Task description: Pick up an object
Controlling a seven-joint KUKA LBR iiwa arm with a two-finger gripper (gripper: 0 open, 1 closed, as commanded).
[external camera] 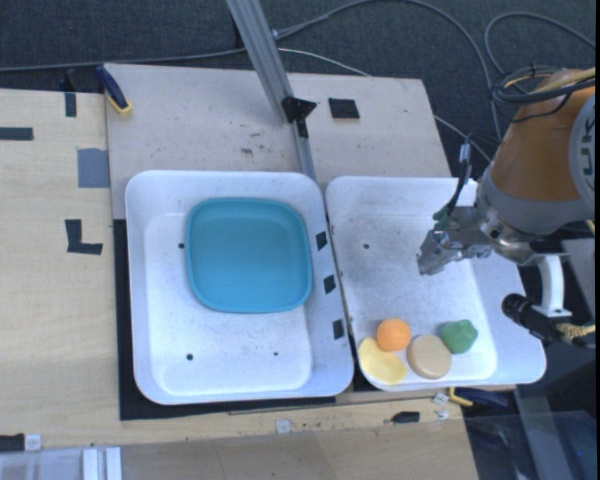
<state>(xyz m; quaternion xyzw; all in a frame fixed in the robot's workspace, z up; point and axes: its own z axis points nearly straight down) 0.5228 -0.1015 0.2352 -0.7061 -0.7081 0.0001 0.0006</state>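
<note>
KUKA arm's hand [432, 259] hovers over right bin [380, 218], finger spread impossible to tell from above. Targets cluster at bin's near edge: orange ball [393, 334], yellow piece [380, 364], tan disc [429, 356], green lump [460, 335]. Risk: items touching, so descending fingers likely to strike neighbours or bin wall and scatter them. Left bin [150, 298] holds blue plate [248, 254].

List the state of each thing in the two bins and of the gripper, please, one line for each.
blue plate: lies flat in the left bin.
orange ball, yellow piece, tan disc, green piece: resting in a cluster at the right bin's near edge.
gripper: above the right bin, holding nothing visible.
</note>
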